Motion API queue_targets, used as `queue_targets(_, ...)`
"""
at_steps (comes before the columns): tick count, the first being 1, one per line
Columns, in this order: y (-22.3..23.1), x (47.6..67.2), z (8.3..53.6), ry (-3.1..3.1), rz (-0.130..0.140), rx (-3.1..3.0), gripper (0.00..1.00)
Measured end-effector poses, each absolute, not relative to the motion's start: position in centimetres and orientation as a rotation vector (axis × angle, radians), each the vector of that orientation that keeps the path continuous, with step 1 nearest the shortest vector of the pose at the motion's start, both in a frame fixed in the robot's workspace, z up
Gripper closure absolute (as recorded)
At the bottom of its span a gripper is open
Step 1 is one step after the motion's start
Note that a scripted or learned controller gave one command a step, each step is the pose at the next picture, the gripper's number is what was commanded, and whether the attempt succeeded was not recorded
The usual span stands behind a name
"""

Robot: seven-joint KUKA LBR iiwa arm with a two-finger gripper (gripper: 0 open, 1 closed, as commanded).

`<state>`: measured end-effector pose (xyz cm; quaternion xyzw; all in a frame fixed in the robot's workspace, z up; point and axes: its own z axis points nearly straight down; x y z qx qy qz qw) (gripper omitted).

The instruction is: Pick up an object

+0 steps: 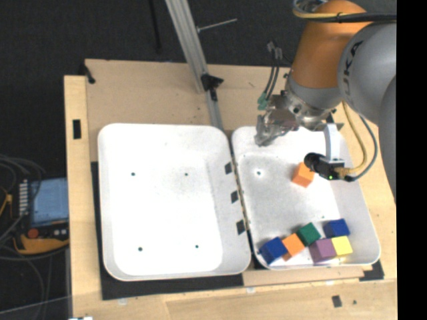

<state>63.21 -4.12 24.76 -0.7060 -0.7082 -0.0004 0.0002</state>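
The right bin had open floor through its middle, and the left bin lay beside it. The gripper hung over the right bin's far left corner, holding nothing. An orange cube sat alone near the far right edge. Six coloured cubes crowded the near edge.

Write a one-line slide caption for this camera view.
Gripper hovers over the right bin's far corner; an orange block sits alone, six blocks cluster near the front.
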Motion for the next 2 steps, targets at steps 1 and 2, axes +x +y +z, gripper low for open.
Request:
queue_targets(1,1.0,63.2,25.3,-2.23,-0.004,-2.214,1.0)
queue_targets(2,6.7,61.6,23.9,-2.228,0.0,-2.212,1.0)
